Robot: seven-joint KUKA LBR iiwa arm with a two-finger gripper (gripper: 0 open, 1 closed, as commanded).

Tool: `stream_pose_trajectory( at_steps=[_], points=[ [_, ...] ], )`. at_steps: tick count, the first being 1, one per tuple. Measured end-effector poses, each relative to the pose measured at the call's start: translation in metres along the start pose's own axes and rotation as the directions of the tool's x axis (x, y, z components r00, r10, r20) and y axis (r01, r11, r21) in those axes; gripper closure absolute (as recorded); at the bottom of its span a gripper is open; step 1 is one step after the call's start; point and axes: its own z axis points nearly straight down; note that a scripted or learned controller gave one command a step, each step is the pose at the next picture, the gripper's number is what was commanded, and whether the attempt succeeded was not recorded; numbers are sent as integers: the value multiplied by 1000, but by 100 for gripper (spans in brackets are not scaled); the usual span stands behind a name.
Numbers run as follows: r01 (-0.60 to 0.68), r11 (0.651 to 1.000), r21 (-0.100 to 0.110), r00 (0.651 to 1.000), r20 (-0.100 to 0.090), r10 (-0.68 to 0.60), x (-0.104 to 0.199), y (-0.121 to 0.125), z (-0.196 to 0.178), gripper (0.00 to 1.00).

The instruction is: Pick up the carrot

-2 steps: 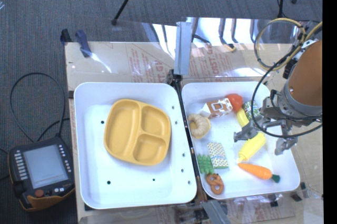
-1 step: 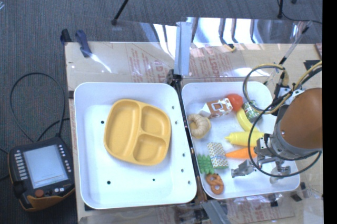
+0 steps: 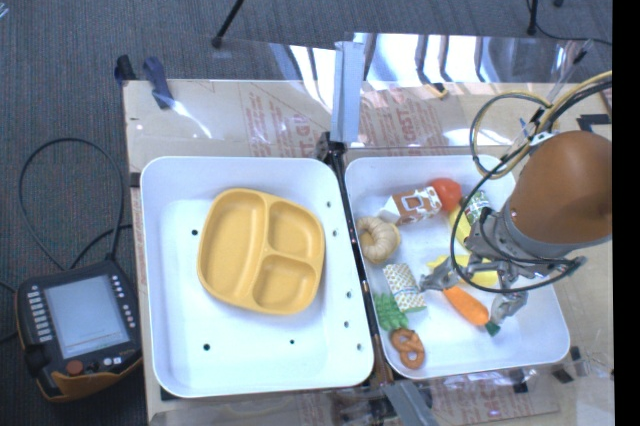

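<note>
In the right bin (image 3: 540,339), the tool (image 3: 470,292) straddles the carrot (image 3: 466,306), fingers spread, the arm's bulk hiding its upper part.

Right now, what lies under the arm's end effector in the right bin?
The orange carrot lies under the end effector, beside a yellow item mostly covered by the arm. The rest beneath is hidden.

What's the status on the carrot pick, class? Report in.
Gripper down in right bin, fingers spread either side of carrot. Carrot lying on bin floor, not lifted. Pretzel and green item close by, not blocking.
</note>
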Motion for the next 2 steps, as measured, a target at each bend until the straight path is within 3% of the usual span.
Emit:
stream_pose_trajectory(
  at_steps=[1,2],
  points=[
    [-3,1000,-3,1000,3,3,-2,1,-9,100],
    [278,961,0,961,0,-278,5,59,-102,100]
  ],
)
